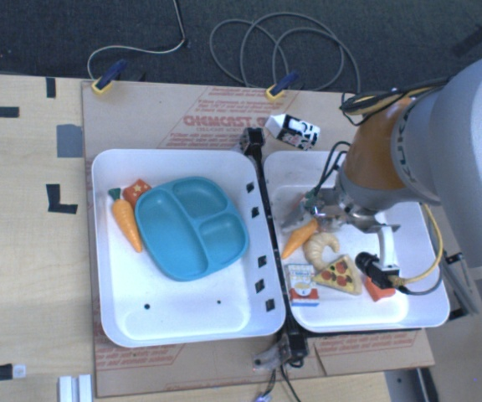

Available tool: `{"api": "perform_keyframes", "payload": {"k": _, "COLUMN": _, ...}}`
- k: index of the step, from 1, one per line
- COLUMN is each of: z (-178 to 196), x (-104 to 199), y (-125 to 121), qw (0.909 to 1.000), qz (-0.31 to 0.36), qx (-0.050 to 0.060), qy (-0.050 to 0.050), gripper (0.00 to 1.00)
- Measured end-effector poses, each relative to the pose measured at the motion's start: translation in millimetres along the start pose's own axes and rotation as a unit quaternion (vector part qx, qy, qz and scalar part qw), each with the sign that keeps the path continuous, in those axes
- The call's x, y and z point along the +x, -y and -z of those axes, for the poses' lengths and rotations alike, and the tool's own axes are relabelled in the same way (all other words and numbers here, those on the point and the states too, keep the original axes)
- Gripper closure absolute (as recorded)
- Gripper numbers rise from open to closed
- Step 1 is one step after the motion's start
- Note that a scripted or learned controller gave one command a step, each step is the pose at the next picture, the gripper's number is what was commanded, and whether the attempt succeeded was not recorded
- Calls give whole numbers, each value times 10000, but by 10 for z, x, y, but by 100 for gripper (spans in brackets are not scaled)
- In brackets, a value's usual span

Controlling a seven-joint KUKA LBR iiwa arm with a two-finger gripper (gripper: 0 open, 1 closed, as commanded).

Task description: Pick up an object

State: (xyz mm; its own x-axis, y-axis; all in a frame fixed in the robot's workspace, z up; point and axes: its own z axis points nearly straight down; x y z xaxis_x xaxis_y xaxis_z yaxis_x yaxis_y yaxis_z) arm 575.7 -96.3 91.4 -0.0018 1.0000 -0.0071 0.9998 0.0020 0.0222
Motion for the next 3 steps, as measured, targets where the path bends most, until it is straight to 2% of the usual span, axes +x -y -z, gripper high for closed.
{"api": "perform_keyframes", "payload": {"k": 1, "z": -26, "x": 13, "y": -281, "qw": 10000, "qz": -8, "qx": 71, "qy": -21, "gripper": 0}}
{"api": "perform_keyframes", "payload": {"k": 2, "z": 92, "x": -4, "y": -302, "qw": 10000, "qz": -8, "qx": 29, "qy": 5, "gripper": 100}}
{"api": "perform_keyframes", "payload": {"k": 3, "z": 927, "x": 319, "y": -463, "qw": 9999, "qz": -1, "qx": 106, "qy": -35, "gripper": 100}}
